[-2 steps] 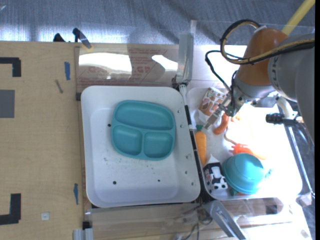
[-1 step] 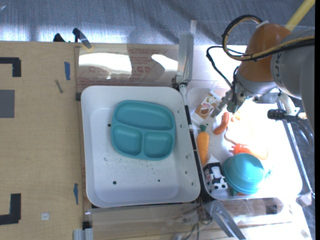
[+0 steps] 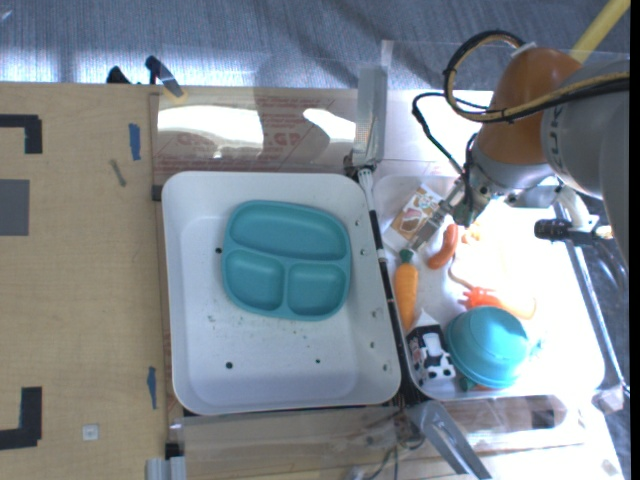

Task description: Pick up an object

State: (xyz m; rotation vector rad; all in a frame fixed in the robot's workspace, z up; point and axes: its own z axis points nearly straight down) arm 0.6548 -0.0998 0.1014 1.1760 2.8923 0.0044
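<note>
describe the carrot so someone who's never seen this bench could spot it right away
Look in the right-hand white bin, along its left wall next to the divider between the two bins. The carrot lies there lengthwise, below the gripper and above a black-and-white item. It is plain orange with a small green top, unlike the teal bowl nearby.
</note>
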